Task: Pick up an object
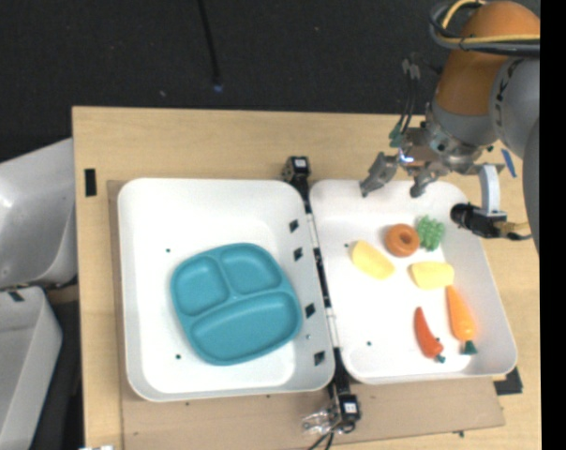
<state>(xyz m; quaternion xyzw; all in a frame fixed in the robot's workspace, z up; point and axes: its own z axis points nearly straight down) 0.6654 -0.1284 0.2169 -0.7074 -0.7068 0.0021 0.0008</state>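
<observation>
1. Two shallow white plastic bins side by side: left bin (142,251), right bin (377,345).
2. Teal three-compartment plastic tray (234,302) lies in left bin.
3. Grey two-finger gripper (396,178) hovers over right bin's far edge, fingers spread, nothing between them.
4. Right bin's toys, all apart from gripper: orange carrot (461,317), red chili pepper (425,332), two yellow pieces (371,259), orange ring (402,240), green sprig (430,232).

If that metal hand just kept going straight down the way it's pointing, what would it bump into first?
Probably bare white floor at the back of the right bin. The hand points down there, and the nearest toy, the orange ring, sits nearer the camera, though depth is unclear.
</observation>
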